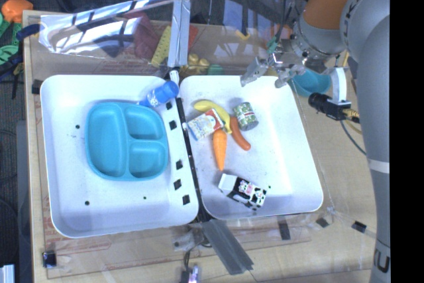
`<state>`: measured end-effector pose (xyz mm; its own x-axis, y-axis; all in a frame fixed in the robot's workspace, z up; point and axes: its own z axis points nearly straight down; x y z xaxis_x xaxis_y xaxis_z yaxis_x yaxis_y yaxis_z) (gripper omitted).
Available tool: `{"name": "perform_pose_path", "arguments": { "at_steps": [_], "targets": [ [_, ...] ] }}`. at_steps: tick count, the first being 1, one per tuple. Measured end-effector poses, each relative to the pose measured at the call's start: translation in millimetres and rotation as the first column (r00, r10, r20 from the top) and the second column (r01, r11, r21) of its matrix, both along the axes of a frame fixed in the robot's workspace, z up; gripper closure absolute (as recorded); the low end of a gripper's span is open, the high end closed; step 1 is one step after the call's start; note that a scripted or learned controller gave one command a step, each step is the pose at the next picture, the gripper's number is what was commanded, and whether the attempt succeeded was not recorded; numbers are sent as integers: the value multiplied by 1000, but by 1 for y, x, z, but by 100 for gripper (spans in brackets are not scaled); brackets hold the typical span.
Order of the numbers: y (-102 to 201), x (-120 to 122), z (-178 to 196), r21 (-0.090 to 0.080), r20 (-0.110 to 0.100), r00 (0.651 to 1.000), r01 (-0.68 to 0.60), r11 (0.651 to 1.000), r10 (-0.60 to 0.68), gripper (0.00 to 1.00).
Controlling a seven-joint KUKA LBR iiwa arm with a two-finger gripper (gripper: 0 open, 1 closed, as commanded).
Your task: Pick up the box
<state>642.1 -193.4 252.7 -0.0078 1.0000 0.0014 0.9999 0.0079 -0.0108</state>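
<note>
White box [242, 190] with black patches lies at the near edge of the right bin [299, 162]. Well apart, the gripper [268, 72] hangs open and empty over the bin's far rim.

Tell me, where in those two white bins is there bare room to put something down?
Right bin: bare along its right side, from below the gripper down past the black-and-white box. It is crowded at upper left, where banana, can, carrot and packet cluster. Left bin: the blue tray fills the middle; bare floor rings it, widest at the front.
</note>
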Motion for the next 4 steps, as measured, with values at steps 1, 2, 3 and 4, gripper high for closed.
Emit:
{"name": "perform_pose_path", "arguments": {
  "at_steps": [1, 2, 3, 4],
  "targets": [
    [2, 14, -128, 4, 2, 958, -287, 958, 287, 0],
    [4, -5, -152, -9, 25, 929, -369, 929, 369, 0],
    [-5, 15, -96, -1, 5, 998, 55, 998, -55, 0],
    [-8, -35, -164, -1, 5, 998, -56, 998, 56, 0]
  ]
}}
